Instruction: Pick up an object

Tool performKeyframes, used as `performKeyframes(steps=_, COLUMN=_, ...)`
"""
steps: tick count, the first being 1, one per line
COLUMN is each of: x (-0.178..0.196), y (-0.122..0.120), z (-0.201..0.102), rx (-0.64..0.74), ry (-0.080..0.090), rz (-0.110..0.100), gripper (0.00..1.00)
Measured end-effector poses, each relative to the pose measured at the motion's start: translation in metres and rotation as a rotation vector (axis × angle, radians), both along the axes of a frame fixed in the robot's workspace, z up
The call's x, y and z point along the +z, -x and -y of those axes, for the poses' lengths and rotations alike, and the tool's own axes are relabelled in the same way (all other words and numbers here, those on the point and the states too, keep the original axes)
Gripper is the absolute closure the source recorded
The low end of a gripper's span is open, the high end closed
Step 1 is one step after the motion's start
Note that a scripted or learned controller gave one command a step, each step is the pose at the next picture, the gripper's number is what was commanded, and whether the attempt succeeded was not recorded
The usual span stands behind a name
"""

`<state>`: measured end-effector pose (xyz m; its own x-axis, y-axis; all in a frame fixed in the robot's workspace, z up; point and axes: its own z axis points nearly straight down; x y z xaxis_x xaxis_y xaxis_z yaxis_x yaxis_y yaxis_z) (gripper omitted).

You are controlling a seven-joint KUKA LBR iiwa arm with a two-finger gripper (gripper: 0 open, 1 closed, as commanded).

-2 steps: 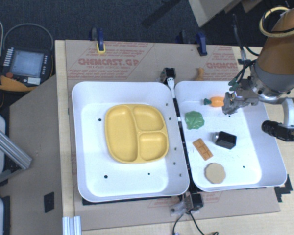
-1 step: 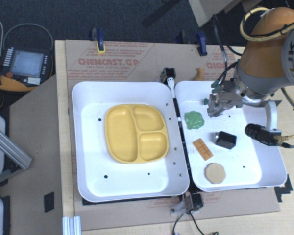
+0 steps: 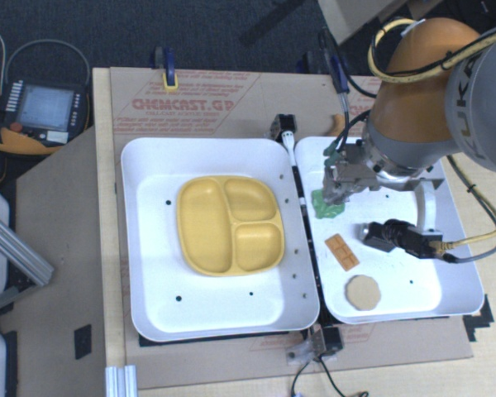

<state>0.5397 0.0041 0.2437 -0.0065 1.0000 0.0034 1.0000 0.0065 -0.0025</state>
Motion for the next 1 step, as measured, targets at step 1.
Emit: performKeyframes(steps=1, x=-0.0069, y=0.0035, z=-0.0551, rx=0.0, ry=0.001, rz=-0.002, gripper=1.0)
